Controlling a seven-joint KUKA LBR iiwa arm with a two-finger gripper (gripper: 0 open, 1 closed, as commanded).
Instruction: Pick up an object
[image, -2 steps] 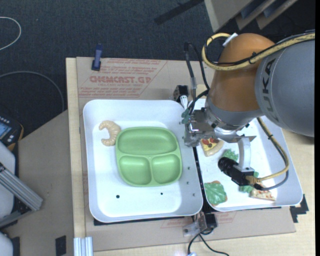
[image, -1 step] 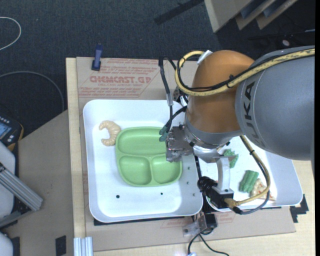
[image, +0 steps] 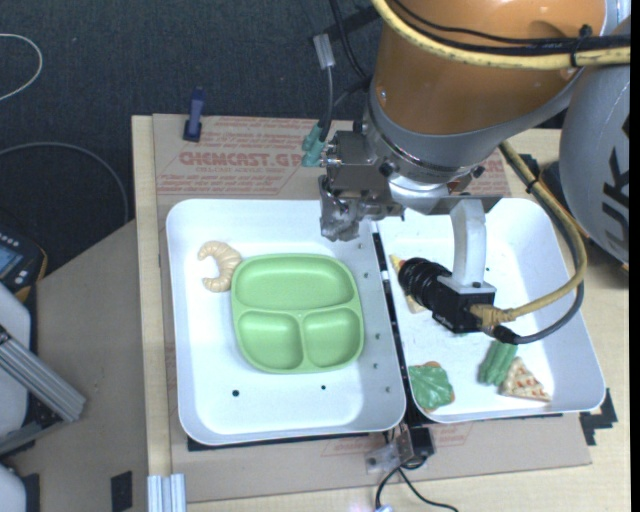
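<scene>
The grey KUKA arm with its broad orange band (image: 480, 50) reaches in from the right and top of the camera view, its wrist pointing steeply down. The dark metal two-finger gripper (image: 340, 222) hangs below the wrist. A yellow hose (image: 560, 290) loops from the arm's right side.

A pale green tray (image: 296, 323) and a tan croissant (image: 218, 263) sit in a white bin (image: 190, 330). The other white bin (image: 560, 290) holds a green leaf (image: 432, 385), a green stalk (image: 495, 362) and an orange-and-cream pizza slice (image: 524, 381). The arm (image: 480, 70) is orange and grey.
</scene>
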